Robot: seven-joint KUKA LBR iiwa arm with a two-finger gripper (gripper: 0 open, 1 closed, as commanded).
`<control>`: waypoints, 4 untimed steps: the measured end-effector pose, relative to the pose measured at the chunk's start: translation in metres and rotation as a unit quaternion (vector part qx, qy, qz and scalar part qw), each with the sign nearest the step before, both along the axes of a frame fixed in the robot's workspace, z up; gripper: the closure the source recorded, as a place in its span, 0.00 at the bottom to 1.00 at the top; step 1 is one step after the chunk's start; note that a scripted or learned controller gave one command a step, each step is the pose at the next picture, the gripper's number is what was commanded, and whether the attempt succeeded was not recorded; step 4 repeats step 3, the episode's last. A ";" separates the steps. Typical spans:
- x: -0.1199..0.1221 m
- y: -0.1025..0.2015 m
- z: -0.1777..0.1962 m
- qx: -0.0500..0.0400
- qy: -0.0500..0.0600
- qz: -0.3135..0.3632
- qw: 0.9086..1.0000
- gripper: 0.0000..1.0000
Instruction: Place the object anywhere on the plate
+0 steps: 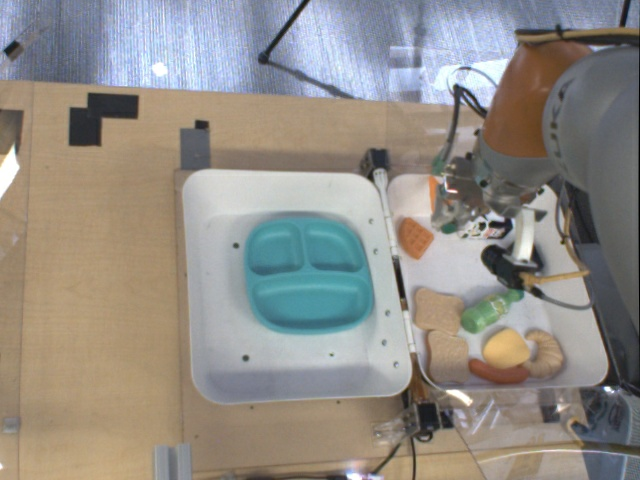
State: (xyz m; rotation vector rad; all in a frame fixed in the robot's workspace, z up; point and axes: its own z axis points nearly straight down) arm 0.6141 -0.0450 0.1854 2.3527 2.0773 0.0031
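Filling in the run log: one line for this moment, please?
arm: over right bin | gripper: above waffle | plate: left bin, bare

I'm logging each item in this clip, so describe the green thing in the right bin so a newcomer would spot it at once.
Start at the right bin, the one the arm reaches over. Toward its near end lies a cluster of toy food; the green bottle lies on its side at the top of that cluster, just above the yellow lemon and right of a tan bread slice. It is the only green item there.
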 end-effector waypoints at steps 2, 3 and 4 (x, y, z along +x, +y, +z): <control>-0.073 0.124 -0.001 0.001 0.000 0.154 0.988 1.00; -0.073 0.123 -0.001 0.000 0.000 0.152 0.988 0.00; -0.073 0.123 -0.001 0.000 0.000 0.152 0.988 0.00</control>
